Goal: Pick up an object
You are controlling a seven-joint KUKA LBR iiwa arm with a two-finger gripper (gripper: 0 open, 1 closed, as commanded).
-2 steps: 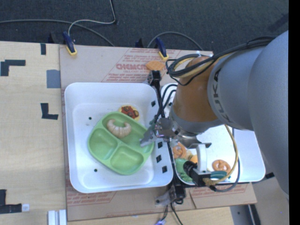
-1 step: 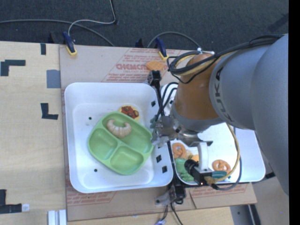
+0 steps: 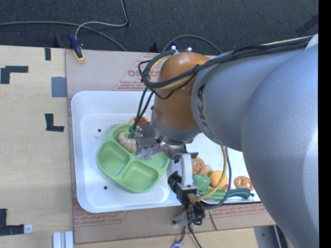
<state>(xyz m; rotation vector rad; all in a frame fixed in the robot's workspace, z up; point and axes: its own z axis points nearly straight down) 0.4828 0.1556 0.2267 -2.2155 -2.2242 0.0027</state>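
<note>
- The arm (image 3: 248, 102) reached in from the right and hung over the left bin (image 3: 83, 138), its orange band (image 3: 178, 94) covering much of that bin's middle.
- The gripper (image 3: 147, 144) sat low over the far-right part of a green divided tray (image 3: 126, 164), which lay in the left bin toward its near edge. Whether it was apart, together or clamped on anything could not be told, since the wrist body hid it from above.
- A pale item (image 3: 123, 136) lay in the tray's far compartment, just beside the gripper. It was partly hidden and too small to name.
- Risk: if the gripper closed on the tray's rim or a divider, the wide, shallow tray would likely tilt and slip out, because the hold would be far off its centre.
- Risk: a lift of the tray could tip the pale item out into the bin.
- Risk: if the pale item was the target, the tray's walls could block a clean closing, and the gripper might come up with nothing.
- In the right bin (image 3: 232, 203), small orange and yellow pieces (image 3: 217, 179) and a teal object (image 3: 238, 193) lay near the near edge, close to the arm's dangling cables (image 3: 189, 216), which could snag or drag them.
</note>
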